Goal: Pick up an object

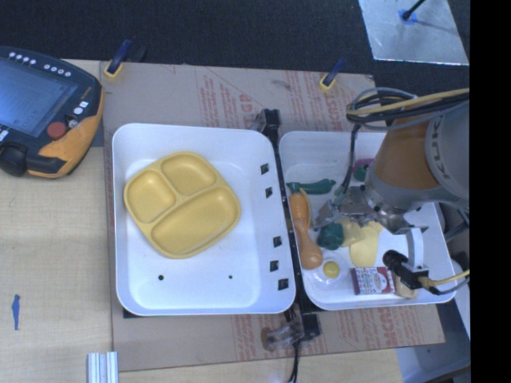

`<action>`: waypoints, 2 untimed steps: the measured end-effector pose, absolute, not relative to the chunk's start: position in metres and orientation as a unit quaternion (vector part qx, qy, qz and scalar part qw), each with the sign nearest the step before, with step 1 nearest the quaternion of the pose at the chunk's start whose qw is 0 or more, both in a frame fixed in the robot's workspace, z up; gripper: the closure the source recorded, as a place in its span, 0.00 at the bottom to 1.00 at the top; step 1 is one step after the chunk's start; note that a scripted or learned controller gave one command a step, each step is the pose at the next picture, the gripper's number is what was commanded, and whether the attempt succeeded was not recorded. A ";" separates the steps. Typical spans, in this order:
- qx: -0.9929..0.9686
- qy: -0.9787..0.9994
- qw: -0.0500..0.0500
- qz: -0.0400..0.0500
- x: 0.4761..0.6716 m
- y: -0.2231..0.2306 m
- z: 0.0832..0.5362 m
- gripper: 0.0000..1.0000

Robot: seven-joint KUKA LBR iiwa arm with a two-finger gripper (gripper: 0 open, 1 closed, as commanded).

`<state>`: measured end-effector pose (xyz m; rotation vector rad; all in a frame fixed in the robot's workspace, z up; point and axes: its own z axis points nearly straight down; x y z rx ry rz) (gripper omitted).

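Hovering low in right bin (447, 292) — tool (342, 211) above dark green object (330, 234); finger spread possibly narrow — cannot tell.

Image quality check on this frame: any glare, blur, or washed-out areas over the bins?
Camera view: lighting even and soft. White left bin is bright but keeps its edges; yellow divided plate reads crisp. Right bin clutter under the gripper is small and slightly soft. Floor patch at top right looks washed out.
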<state>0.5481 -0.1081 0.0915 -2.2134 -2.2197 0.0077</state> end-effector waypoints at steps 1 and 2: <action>-0.705 -0.709 -0.002 -0.001 0.629 -0.098 0.093 0.00; -0.707 -0.708 0.003 0.002 0.533 -0.121 0.093 0.00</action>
